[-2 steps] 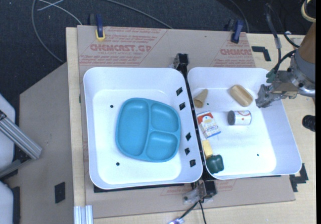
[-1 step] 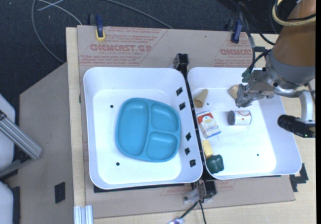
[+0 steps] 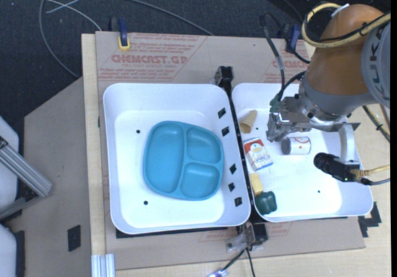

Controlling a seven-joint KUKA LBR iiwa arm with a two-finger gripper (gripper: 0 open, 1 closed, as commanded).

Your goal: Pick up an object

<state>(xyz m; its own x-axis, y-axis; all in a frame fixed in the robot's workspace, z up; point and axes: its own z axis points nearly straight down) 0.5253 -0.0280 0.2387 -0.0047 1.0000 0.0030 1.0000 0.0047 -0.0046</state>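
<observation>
Risk as we see it: gripper [image 3: 280, 135], fingers' gap hidden so we cannot tell its state, hangs just beside the small white red-labelled cylinder [image 3: 299, 145]; a slightly off descent could knock it rolling toward the red-and-white packet [image 3: 258, 153].

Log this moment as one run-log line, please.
arm: over right bin | gripper: low, beside white cylinder | grasp: none seen | also in bin: small carton, green-capped item | left bin: blue divided plate
</observation>
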